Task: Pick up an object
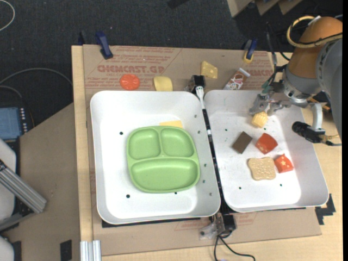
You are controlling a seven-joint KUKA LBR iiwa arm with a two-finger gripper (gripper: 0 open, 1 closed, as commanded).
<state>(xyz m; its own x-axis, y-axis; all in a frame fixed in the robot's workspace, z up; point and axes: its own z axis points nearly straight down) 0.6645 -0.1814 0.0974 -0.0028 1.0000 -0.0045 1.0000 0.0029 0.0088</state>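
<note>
Starting nearest the camera, the right bin carried a tan, bread-like slice with a small red piece touching its right side; just beyond them lay a larger red block and, to its left, a dark brown block; the left bin held a green divided plate, with a pale yellow slice showing past its far rim. Farther in, a small pale yellow piece sat near the right bin's far edge, and the gripper hung directly over it, seemingly at or just above it; whether the fingers were open, closed or gripping that piece could not be told, since the metal parts blurred together. By my reading, the step in hand was the descent onto that yellow piece, the grasp itself not yet shown; the next move called for the fingers to straddle it squarely and close before any lift, since so small a piece near the bin wall could slip out sideways. Beyond the bins, on the counter, lay an orange disc, a yellow lump and a cheese-like wedge.
</note>
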